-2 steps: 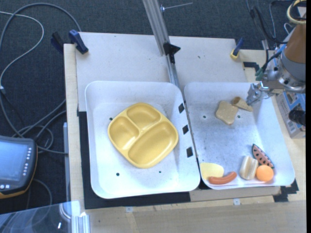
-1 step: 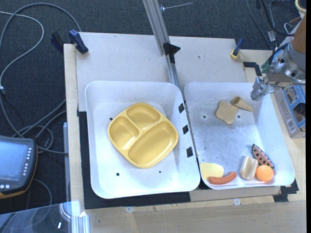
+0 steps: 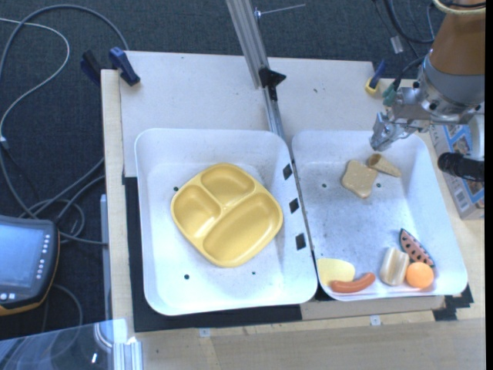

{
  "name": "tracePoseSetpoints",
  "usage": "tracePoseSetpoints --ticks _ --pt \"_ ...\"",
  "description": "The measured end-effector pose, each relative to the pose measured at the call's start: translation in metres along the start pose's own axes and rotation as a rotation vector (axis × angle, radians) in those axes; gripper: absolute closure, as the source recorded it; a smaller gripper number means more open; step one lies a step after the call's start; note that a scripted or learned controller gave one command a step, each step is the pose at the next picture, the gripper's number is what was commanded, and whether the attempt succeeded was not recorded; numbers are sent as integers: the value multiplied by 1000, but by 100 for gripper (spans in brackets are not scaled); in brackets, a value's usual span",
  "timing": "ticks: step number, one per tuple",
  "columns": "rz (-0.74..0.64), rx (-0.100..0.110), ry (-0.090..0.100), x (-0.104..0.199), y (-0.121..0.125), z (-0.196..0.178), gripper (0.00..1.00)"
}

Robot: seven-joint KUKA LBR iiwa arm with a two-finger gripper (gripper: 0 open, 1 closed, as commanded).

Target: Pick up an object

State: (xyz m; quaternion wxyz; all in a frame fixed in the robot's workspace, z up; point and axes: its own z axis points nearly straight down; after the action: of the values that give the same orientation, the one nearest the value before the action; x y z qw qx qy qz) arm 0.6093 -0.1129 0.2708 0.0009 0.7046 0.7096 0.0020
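My gripper [image 3: 384, 136] hangs over the far edge of the right bin [image 3: 439, 199], at the end of the grey arm with the orange band. Just below it in the view lies a small tan wedge [image 3: 384, 164], and touching that a thicker tan bread slice [image 3: 359, 179]. Nothing shows in the gripper's grasp. Along the bin's near edge lie a pale yellow piece [image 3: 335, 269], a red sausage [image 3: 353, 284], a cream bun [image 3: 394, 267], an orange [image 3: 420, 275] and a watermelon slice [image 3: 416, 247].
The left bin [image 3: 154, 206] holds a yellow divided plate [image 3: 226, 214]. A metal pole [image 3: 250, 29] rises from between the bins at the back. Blue clamps [image 3: 123, 65] sit on the bench's far left corner, and cables run over the floor at left.
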Motion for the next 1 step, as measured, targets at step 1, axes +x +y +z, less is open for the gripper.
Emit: tracePoseSetpoints --ticks 1 --pt "0 6 2 55 13 16 100"
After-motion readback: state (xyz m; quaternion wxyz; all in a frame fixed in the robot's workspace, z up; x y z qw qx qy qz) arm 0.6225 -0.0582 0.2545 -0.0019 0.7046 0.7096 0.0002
